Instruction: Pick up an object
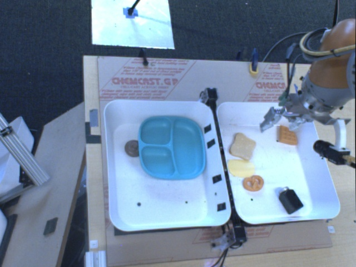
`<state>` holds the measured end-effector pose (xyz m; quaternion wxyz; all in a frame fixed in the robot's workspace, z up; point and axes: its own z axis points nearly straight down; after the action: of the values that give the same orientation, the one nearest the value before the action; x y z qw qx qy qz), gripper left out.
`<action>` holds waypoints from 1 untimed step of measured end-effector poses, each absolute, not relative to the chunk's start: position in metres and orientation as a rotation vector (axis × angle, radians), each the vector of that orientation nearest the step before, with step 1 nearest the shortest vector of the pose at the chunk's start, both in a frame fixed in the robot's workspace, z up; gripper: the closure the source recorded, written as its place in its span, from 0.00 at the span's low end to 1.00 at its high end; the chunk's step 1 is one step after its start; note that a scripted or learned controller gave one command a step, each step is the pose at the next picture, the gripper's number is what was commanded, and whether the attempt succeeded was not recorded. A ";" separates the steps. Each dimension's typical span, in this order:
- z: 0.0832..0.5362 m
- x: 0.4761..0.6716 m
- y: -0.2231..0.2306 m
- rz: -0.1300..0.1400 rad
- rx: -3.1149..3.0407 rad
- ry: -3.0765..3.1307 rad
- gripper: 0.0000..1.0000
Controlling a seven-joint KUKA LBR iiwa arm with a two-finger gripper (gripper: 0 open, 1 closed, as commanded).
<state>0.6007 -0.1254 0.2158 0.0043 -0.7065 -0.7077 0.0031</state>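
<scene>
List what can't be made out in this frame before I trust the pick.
- Gripper, camera view: fingers small and blurred, state unreadable, contact with the waffle piece unclear.
- Brown round thing: partly hidden by the blue plate, identity unclear.
- Black object: too small to identify.
- Arm: cut off by the right edge.

We see the gripper (281, 118) above the right bin (317, 171), fingers seemingly spread, near a waffle (287, 135). Bread (243, 146), a pretzel (253, 183) and a black block (290, 199) lie there (a blue plate (169, 147) fills the left bin (119, 204)).
</scene>
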 end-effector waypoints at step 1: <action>0.223 0.603 -0.125 -0.002 -2.218 -2.227 0.00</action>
<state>0.6033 -0.1252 0.2226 -0.0005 -0.7057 -0.7085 -0.0005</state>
